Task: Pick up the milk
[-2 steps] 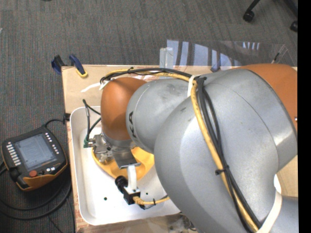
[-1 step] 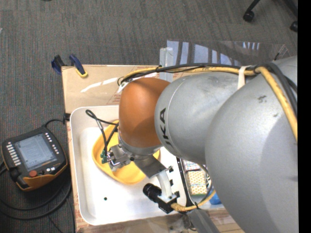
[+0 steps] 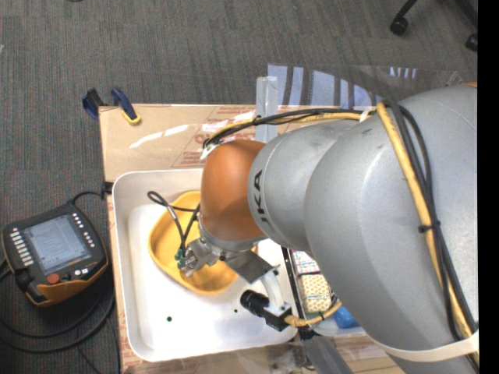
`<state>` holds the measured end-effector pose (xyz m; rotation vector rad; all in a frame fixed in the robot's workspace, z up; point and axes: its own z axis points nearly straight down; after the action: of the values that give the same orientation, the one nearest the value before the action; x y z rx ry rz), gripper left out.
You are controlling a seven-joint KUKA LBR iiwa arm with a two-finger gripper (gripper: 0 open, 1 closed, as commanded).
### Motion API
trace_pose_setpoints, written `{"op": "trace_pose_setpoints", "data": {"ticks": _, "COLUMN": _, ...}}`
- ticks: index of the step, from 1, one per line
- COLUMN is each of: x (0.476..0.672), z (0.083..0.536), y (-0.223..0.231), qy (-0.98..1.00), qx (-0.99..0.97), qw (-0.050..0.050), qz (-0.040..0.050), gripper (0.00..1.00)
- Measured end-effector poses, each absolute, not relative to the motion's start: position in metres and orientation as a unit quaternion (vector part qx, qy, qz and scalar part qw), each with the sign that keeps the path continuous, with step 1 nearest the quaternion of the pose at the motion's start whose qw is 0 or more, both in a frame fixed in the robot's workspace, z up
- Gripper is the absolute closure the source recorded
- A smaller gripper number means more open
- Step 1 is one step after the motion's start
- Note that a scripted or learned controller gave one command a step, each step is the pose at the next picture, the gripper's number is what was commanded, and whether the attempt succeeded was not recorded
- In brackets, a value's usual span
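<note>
Arm (image 3: 366, 216) loomed nearest you, hiding much of both bins | gripper (image 3: 187, 262) hung over yellow bowl (image 3: 168, 244) in left bin (image 3: 129, 209), its opening unreadable | milk: possibly carton (image 3: 316, 291) at right, unsure | step: approach; you'd next locate it.

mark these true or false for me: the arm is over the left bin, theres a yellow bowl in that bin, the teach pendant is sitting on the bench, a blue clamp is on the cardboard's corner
1. The arm is over the left bin. True: its orange band and wrist hang above it.
2. A yellow bowl lies in that bin. True, partly covered by the arm.
3. The teach pendant sits on the bench. False: it lies on the grey carpet, left of the bench.
4. A blue clamp is at the cardboard's corner. True, at the far left corner.
5. The left bin is black. False: it is white.
</note>
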<state>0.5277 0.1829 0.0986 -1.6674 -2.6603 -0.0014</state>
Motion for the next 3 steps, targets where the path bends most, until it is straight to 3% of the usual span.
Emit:
{"op": "trace_pose_setpoints", "data": {"ticks": 1, "x": 0.550, "z": 0.184, "y": 0.185, "qy": -0.755, "qx": -0.656, "qw": 0.001, "qz": 0.0022, "gripper": 1.00}}
{"op": "trace_pose_setpoints", "data": {"ticks": 2, "x": 0.565, "z": 0.148, "y": 0.171, "qy": -0.844, "qx": -0.536, "qw": 0.002, "qz": 0.0022, "gripper": 1.00}}
{"op": "trace_pose_setpoints", "data": {"ticks": 3, "x": 0.601, "z": 0.204, "y": 0.140, "qy": -0.830, "qx": -0.557, "qw": 0.001, "qz": 0.0008, "gripper": 1.00}}
